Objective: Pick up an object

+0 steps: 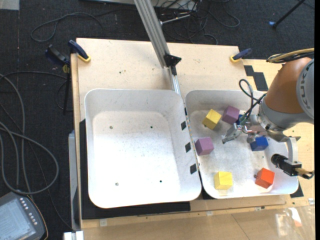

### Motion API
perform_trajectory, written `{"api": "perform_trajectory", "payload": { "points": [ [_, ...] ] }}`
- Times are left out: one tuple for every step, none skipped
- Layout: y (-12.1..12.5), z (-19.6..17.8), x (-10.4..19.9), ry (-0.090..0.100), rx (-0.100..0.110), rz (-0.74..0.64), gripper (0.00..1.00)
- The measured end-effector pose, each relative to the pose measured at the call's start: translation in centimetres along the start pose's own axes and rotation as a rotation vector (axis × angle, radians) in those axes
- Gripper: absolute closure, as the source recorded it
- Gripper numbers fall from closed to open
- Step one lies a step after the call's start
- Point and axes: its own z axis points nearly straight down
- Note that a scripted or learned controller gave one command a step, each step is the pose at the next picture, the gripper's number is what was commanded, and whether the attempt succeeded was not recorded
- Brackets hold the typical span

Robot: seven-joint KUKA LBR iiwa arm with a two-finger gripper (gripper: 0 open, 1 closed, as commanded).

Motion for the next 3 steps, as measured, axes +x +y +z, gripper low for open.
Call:
{"api": "perform_trajectory", "payload": {
  "points": [
    [0.0, -0.8, 0.0, 0.000, -0.001, 0.002, 1.00],
    [0.7, -5.4, -0.6, -0.002, -0.004, 0.000, 1.00],
    [0.8, -10.8, -0.7, -0.002, -0.005, -0.002, 1.00]
  ]
}}
